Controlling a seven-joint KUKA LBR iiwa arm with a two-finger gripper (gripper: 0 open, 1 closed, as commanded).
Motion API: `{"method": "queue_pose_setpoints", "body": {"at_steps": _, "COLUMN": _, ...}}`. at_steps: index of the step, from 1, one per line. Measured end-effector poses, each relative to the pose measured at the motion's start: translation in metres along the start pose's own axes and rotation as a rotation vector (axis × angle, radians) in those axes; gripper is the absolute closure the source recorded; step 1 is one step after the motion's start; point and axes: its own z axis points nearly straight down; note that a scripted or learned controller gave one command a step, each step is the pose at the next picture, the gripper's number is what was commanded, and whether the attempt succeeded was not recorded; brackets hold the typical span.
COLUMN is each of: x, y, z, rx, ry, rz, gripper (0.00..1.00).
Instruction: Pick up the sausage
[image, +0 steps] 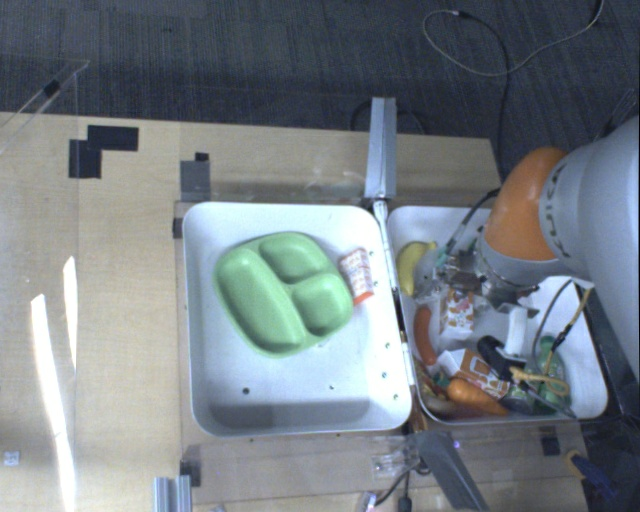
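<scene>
Sausage (424, 334) lies against the left wall of the right bin (596, 398), long axis roughly 12-to-6. Gripper (462, 293) sits just beside it, sausage at about its 8 o'clock. Can't tell its opening. Next move, I'd say: short shift toward 8, then descend.

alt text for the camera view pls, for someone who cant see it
The grey arm's claw hangs over the right bin, near a reddish sausage among a banana and carrot. The left bin holds a green divided plate.
</scene>
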Motion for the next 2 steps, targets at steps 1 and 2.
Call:
{"method": "queue_pose_setpoints", "body": {"at_steps": 1, "x": -0.023, "y": -0.031, "z": -0.001, "rx": -0.002, "ry": 0.000, "rz": -0.049, "gripper": 0.00}}
{"method": "queue_pose_setpoints", "body": {"at_steps": 2, "x": -0.021, "y": -0.029, "z": -0.012, "rx": -0.007, "ry": 0.002, "rz": -0.051, "gripper": 1.00}}
